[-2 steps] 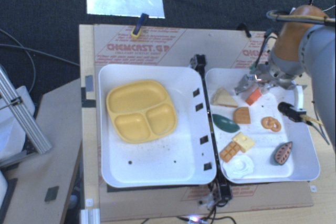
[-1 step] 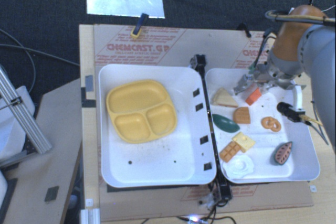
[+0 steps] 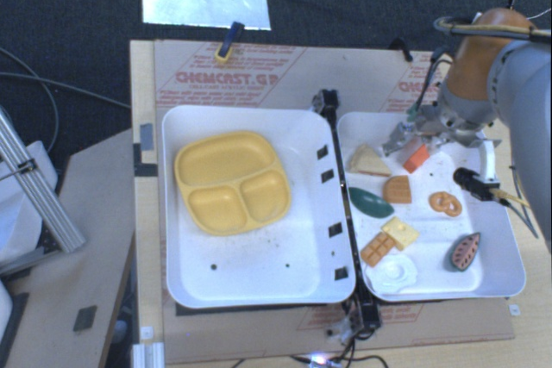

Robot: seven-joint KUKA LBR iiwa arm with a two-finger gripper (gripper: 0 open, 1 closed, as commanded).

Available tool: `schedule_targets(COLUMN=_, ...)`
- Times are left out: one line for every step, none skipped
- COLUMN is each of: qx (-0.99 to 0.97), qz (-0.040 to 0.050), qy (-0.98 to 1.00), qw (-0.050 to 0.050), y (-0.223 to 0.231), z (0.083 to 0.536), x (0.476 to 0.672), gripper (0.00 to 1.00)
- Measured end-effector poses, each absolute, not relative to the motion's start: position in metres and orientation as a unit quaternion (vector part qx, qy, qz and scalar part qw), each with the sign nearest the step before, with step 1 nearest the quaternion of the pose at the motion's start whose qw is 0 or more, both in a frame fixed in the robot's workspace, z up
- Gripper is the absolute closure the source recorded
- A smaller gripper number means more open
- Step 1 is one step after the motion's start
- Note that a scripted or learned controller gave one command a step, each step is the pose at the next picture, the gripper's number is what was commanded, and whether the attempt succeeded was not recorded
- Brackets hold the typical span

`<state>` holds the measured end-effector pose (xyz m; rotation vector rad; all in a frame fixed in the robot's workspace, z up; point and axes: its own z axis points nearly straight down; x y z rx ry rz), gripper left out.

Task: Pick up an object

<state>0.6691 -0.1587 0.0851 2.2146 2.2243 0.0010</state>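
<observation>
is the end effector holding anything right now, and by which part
Cannot be told. The end effector sits low over the orange block in the right bin, but the view does not show the block gripped.

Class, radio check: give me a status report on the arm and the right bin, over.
Gripper low in right white bin, far corner. Small orange block right at its tip; hold unconfirmed. Pale wedge close beside it.

"CHEMCAST GP" in red on the protective sheet (image 3: 226, 78)
</observation>
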Motion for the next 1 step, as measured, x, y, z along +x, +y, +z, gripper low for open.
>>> schedule_targets(qx=0.706, qz=0.0003, qy=0.709, qw=0.002, y=-0.1585, z=0.0852, x=0.6691, gripper=0.00)
